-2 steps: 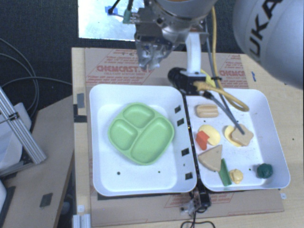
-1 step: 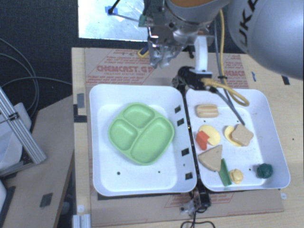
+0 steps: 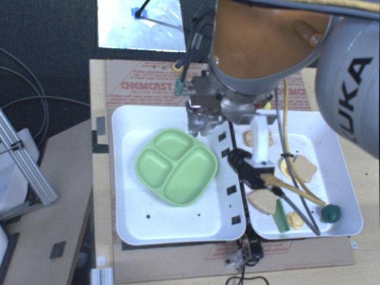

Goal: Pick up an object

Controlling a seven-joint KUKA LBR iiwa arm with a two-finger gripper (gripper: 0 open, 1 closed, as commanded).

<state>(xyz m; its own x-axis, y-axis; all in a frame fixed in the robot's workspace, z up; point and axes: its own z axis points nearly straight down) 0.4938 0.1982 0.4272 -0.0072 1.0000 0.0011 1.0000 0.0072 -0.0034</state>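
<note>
The arm is reaching in from the right and hanging over the far edge of the left bin. Its gripper is sitting just above the far right corner of the green divided plate; whether the claw is apart or together cannot be told, as the wrist body is blocking the view. Nothing is showing clamped in it. The plate is lying flat in the middle of the left bin, three compartments facing up. The right bin is holding a scatter of small items: a tan slice near the middle, a dark green ball at the near right corner, and a green stick beside a yellow piece.
</note>
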